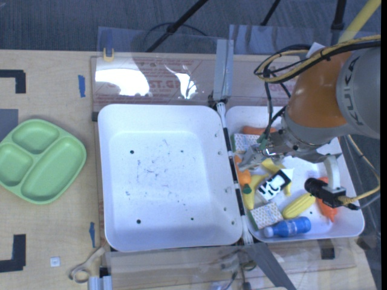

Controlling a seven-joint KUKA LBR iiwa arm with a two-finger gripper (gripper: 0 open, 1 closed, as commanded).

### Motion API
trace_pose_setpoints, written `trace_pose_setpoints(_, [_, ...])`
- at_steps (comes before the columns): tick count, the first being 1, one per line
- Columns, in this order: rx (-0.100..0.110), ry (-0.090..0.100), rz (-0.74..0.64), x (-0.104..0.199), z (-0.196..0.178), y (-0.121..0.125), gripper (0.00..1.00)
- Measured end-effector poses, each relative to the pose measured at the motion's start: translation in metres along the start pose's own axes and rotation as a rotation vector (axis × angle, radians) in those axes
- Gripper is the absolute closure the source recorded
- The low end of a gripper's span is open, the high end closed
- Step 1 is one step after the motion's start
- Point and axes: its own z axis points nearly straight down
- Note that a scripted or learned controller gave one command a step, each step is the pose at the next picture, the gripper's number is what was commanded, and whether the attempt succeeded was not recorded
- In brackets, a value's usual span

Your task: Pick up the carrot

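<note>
Carrot (243, 177) lies just beside claw (259, 156), lower left.

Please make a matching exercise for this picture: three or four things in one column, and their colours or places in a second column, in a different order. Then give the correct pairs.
Things:
1. divided plate
2. bottle
3. corn cob
4. left bin

Descriptions:
A. yellow, in the right bin
B. white, with small dark marks on its floor
C. green, on the bench left of both bins
D. blue, lying at the right bin's near edge

Pairs: 1-C, 2-D, 3-A, 4-B
</note>
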Motion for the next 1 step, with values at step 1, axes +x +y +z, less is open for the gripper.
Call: trace_pose_setpoints(1, [0.0,0.0,-0.278,0.0236,0.0,-0.0045,0.0])
